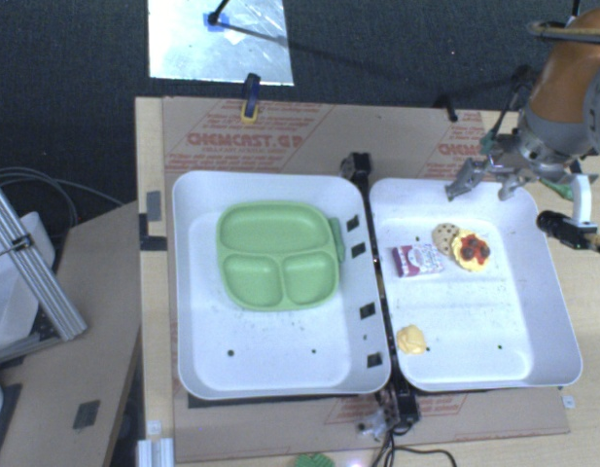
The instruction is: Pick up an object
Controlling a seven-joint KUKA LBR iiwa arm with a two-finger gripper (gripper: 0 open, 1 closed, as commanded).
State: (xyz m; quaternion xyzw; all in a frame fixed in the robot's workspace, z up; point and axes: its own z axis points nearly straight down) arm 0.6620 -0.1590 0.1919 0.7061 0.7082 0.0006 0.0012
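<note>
Left bin (197,358): green divided tray (278,256), nothing else. Right bin (543,348): cookie (444,235), red-and-yellow toy pastry (472,250) touching it, small maroon-and-white packet (417,261) just left, yellow lump (410,339) nearer the front, apart. Arm (572,76) enters from right, wrist over the bin's far edge. Gripper (486,183) fingers spread apart, grasping nothing, above and behind the cookie. Surface (154,115) otherwise bare cardboard.

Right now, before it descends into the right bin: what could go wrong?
1. The cookie, the pizza piece and the pink-and-white packet sit tightly clustered; a grab may pinch two or knock one aside.
2. The gripper hovers over the right bin near its far rim, so a straight descent might miss the cluster.
</note>
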